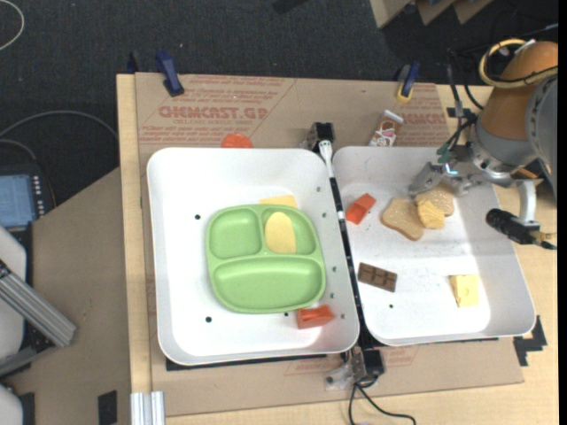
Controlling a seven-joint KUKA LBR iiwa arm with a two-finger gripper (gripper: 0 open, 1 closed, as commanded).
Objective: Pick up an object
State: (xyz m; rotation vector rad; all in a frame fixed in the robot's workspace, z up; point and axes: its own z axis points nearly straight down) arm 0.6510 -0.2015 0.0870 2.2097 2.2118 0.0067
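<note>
Two shallow white bins are seen side by side on the bench, and everything below is placed relative to the gripper (431, 181), which is at the far right, low over the back of the right bin (496, 312). Farthest to the gripper's left, in the left bin (168, 237), a green divided plate (264, 259) is laid flat, with a pale yellow oval piece (280, 233) lying in its upper right compartment and a yellow block (278, 202) showing just behind its back rim. An orange block (314, 316) is found at the plate's front right corner, touching or almost touching it. Nearer, just across the divide and to the gripper's left, a small orange-red block (360, 209) is lying in the right bin. A brown chocolate-coloured bar (377, 278) is placed further forward, well below and to the left of the gripper. A slice of toast (403, 219) is lying just below the gripper, and a lumpy yellow piece (434, 211) is resting against the toast's right edge, directly under the fingertips. The two fingers (423, 179) are seen spread apart above this piece, with nothing clamped between them. A pale yellow cheese-like cube (463, 289) is set well forward of the gripper, slightly to its right.
</note>
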